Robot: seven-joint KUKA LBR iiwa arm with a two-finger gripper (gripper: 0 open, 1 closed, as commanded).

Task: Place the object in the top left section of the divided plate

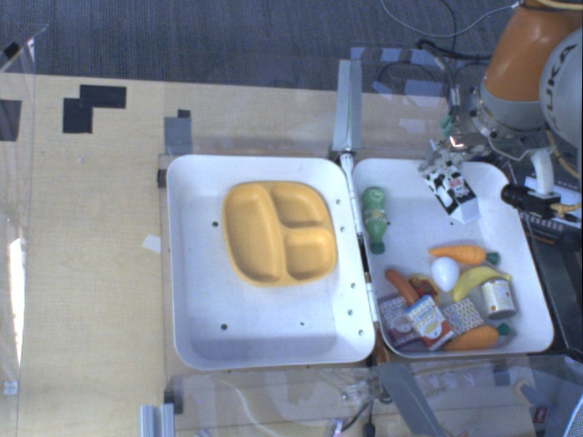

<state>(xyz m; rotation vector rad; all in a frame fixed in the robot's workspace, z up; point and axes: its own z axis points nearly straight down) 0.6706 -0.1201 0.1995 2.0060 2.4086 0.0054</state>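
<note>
Claw [444,164] seen at upper right, over the back part of the right bin [537,330], hanging from the grey arm w/ orange band [519,57]. Finger spread can't be told — tips too small and cluttered to read. A small black-and-white carton [454,192] is seen directly under and touching the claw tip; whether it is gripped or merely lying beneath cannot be told.

Right bin contents noted: green bottle [373,217] lying along the left wall, well apart from claw. Toward the front — carrot [460,255], white egg [444,273], banana [478,280], small can [496,299], a second carrot [474,338] at the front edge, a red-and-white packet [426,321], a reddish sausage-like piece [401,285]. All clustered, several touching.

Yellow divided plate [250,244] is set in the left bin [196,335], roughly centred toward the back, w/ one long section on the left and two smaller ones on the right. Plate lies well left of claw, across the divider betw. the bins.
</note>
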